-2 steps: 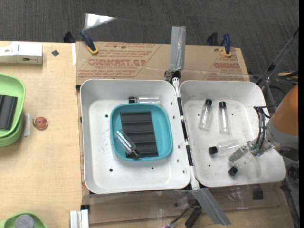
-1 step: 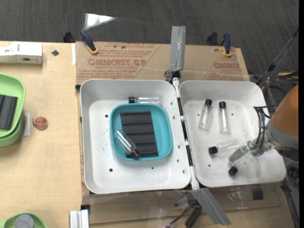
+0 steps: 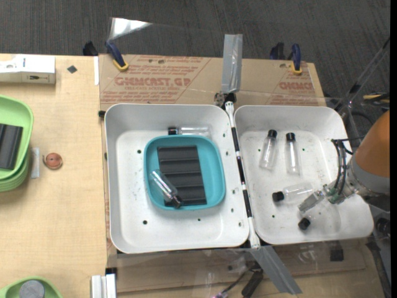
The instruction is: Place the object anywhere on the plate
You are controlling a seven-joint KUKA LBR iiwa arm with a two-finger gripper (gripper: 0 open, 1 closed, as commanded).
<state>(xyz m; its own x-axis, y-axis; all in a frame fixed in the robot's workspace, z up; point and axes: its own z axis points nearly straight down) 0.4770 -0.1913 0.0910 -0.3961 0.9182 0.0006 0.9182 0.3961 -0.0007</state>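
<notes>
One arm [image 3: 372, 160] low over right bin [image 3: 260, 228], tool [image 3: 316, 200] beside vial [image 3: 291, 194].

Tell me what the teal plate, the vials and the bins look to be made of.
Teal plate: likely moulded plastic, smooth with a soft sheen, rounded rim.
Vials, such as the one on the plate: clear glass or plastic, see-through, with black caps.
Bins, such as the left bin: probably thin white plastic, matte, scuffed.

The gripper [image 3: 312, 202] sits low in the right bin [image 3: 329, 225], its tip over a black-capped vial [image 3: 291, 194]. Two more vials [image 3: 268, 148] stand beyond it. Far to its left, the teal plate [image 3: 214, 166] carries another vial [image 3: 166, 188].
</notes>
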